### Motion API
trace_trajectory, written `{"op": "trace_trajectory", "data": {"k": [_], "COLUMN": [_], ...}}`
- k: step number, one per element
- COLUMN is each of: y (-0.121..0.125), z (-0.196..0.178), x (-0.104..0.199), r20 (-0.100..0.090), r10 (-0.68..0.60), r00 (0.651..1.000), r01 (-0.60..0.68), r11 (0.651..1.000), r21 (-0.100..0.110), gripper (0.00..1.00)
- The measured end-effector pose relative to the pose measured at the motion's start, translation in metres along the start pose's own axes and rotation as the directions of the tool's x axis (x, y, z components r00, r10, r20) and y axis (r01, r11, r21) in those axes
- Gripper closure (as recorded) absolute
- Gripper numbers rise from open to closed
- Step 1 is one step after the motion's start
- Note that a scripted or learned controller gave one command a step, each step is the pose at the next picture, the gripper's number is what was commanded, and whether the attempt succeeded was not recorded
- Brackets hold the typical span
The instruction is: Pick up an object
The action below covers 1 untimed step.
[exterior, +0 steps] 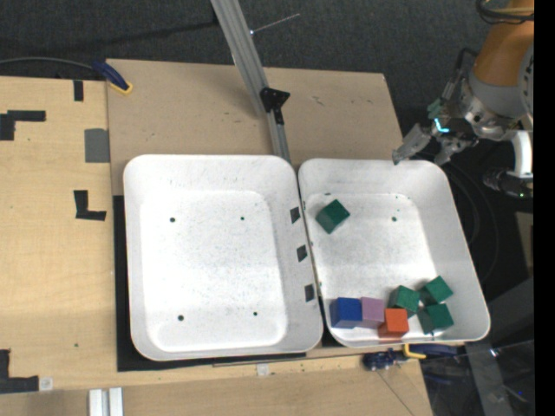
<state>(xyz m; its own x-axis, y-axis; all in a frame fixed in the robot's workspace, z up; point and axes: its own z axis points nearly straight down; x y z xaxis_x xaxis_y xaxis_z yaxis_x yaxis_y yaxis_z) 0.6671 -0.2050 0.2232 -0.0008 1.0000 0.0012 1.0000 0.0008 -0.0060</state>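
Observation:
The right bin holds several small blocks. One green block lies alone near the bin's far left corner. Along the near edge sit a blue block, a purple block and an orange block, with three green blocks clustered at the near right corner. My gripper hangs above the bin's far right corner, outside the rim, well away from the blocks. Its fingers look spread, with nothing between them.
The left bin stands beside the right one, their rims touching. A slanted metal rail with a black clamp comes down to the bins' far junction. A blue-and-yellow clamp sits at the bench's near edge.

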Motion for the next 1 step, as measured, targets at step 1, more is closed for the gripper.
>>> {"op": "trace_trajectory", "data": {"k": [1], "y": [0.0010], "z": [-0.0037], "x": [0.0002], "r20": [0.003], "r10": [-0.002], "r00": [1.000], "r01": [0.002], "r11": [1.000], "r21": [-0.005], "gripper": [0.00]}}
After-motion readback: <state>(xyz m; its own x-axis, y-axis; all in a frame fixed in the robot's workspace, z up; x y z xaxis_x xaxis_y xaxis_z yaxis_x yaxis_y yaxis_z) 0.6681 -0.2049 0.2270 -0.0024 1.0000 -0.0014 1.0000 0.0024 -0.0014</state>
